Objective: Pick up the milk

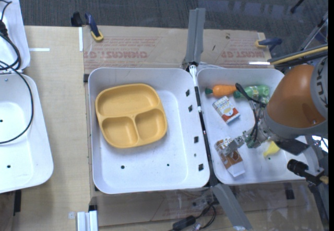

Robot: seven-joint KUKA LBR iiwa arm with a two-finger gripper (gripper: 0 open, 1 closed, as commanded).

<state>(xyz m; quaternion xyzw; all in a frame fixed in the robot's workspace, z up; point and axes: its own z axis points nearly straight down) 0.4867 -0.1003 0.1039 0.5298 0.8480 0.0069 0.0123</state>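
A cardboard-covered bench (156, 47) stands on dark carpet and carries 2 shallow white bins side by side, which keeps the loose items corralled within the arm's reach. The left bin (104, 172) holds a yellow divided plate (131, 115) with 3 compartments, lying flat and well apart from everything else. The right bin (219, 175) holds the clutter: a carrot (224, 90) and a green item (257, 90) near the far wall, the milk (226, 108), a small white and orange carton lying flat just below the carrot, a brown snack packet (230, 156) toward the near wall, and a small yellow piece (271, 148). The gripper (245, 140) sits low between the packet and the yellow piece, apart from the milk and holding nothing visible; whether it is spread or clenched I cannot tell. By my judgement the milk is not yet grasped.
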